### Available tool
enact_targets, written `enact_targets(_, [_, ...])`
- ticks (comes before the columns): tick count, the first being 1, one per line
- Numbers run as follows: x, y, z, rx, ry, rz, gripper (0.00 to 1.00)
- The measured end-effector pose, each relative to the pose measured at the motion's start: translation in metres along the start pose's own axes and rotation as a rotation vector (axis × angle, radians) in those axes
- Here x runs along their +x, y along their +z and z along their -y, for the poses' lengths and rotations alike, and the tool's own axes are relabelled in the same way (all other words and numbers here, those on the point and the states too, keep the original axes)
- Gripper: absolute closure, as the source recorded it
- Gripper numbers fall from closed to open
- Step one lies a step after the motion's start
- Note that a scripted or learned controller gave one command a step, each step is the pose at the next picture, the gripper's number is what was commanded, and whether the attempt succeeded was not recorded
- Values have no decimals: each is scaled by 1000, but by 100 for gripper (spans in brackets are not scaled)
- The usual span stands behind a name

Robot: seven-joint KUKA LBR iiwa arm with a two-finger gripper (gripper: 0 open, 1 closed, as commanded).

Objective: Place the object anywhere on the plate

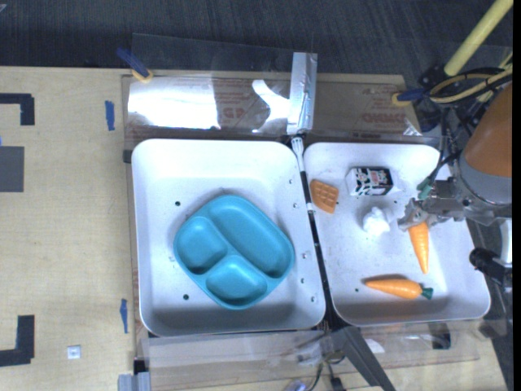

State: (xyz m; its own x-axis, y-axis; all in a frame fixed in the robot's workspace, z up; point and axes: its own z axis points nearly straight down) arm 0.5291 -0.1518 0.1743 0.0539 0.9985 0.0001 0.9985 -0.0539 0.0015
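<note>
There are two white bins side by side. The left bin [155, 218] holds a blue plate [234, 251] with three parts in it, and nothing sits on the plate. The right bin [456, 300] has the toys. A carrot [418, 246] stands near the right side with its thin tip pointing down, and its fat top is right at the gripper [417, 215]. The gripper touches the top of this carrot, but it is too small and dark to tell if it is squeezing the carrot or is let go. The grey arm [488, 161] with the orange band comes in from the right. A second carrot [396, 287] lies flat near the front of the bin. A small white lump [375, 221] sits just left of the gripper. A black and white carton [370, 181] is near the back, and an orange waffle piece [324, 195] lies by the left wall of that bin.
</note>
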Motion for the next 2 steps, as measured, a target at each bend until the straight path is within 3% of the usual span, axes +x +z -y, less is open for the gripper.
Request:
enact_targets(1, [55,-1,39,3,-450,-2,100])
enact_targets(2, [164,-10,42,0,-464,-2,100])
